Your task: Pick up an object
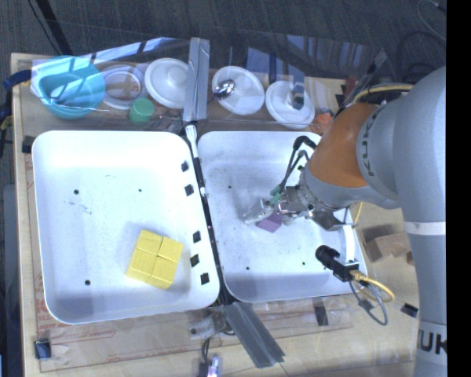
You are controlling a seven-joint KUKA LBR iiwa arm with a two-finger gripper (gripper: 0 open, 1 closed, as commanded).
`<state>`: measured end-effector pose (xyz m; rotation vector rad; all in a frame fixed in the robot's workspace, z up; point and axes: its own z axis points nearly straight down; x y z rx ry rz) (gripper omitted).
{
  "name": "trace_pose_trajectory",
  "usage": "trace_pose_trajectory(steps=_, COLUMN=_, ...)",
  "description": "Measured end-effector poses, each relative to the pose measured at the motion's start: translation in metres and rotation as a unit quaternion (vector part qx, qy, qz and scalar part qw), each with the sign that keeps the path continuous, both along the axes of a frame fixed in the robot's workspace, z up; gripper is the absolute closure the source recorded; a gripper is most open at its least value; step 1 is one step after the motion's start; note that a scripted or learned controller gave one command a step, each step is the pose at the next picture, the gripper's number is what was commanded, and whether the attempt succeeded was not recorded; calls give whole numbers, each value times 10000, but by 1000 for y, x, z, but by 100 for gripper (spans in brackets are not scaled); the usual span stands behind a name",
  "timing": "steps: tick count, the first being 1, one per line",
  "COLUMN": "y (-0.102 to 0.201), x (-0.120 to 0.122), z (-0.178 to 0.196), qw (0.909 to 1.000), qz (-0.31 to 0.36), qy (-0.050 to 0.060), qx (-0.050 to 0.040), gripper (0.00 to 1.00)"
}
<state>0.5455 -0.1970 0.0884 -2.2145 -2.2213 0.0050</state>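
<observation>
The gripper (261, 210) is seen low inside the right bin (243, 277), reached in from the right on the grey arm (412, 148) with its orange band (341, 151). A small purple object (270, 222) is found directly at the fingertips, touching or just below them; whether it is actually clamped between the fingers cannot be told, and how far apart the fingers stand cannot be made out either, since they merge with the metal of the wrist. The purple object is seen as a small, flat-sided block, partly covered by the gripper, so its full outline is hidden. It lies near the middle of the right bin, on the speckled white floor. In the left bin (78, 171) a yellow block (155, 259), scored into squares, is seen lying flat towards the lower right part, well apart from the gripper. Behind the bins a blue bowl (69, 89), a green cap (141, 111) and several white lids (169, 81) are lined along the bench edge. The arm is cut off at the right side.
</observation>
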Motion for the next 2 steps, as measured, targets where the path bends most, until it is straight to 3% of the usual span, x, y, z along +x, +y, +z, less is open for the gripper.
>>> trace_pose_trajectory(steps=1, y=0, x=0, z=6, qw=10000, qz=26, qy=31, qx=4, gripper=100)
trace_pose_trajectory(steps=2, y=41, x=41, z=105, qw=9990, qz=453, qy=7, qx=2, gripper=100)
